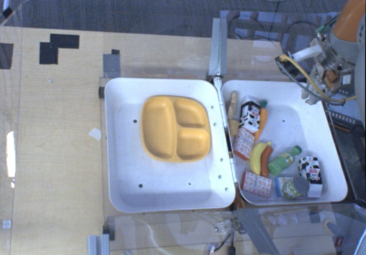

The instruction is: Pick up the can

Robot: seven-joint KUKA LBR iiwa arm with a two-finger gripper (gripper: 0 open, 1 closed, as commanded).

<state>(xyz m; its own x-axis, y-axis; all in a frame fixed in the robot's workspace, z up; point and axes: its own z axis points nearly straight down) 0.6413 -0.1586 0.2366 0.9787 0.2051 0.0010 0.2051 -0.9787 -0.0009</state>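
1. Currently logged: gripper (pixel 311 95) sat over the right bin's (pixel 337 194) far right corner, by the rim, well apart from the can (pixel 294 187). Couldn't tell how its tool end stood, too cluttered with cables.
2. Can lay near the right bin's front edge, just beside a small cow-print carton (pixel 310 168) and touching a blue-ish pack (pixel 281 184).
3. Green bottle (pixel 284 160) lay tilted just behind the can; banana (pixel 258 155) and a red-orange sausage (pixel 266 160) sat left of it.
4. Left bin (pixel 123 191) held a yellow divided tray (pixel 174 128), roughly centred.
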